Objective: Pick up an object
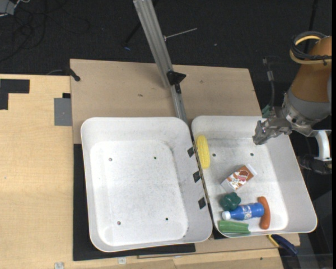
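The right bin (283, 167) holds several small objects. A yellow corn cob (203, 151) lies along its left wall. A red-and-white packet (238, 178) sits near the middle. Below it are a dark green lump (231, 200), a blue-and-white bottle (245, 211), an orange-red sausage-shaped piece (263, 212) and a flat green piece (233, 227). My gripper (261, 132) hangs over the bin's upper right corner, well above and to the right of the packet. Nothing shows between its tips.
The left bin (135, 184) lies beside the right one, with black clips (196, 176) on the shared wall. A slanted metal rail (158, 49) rises behind the bins. The grey and orange arm (309, 88) stands at the right edge.
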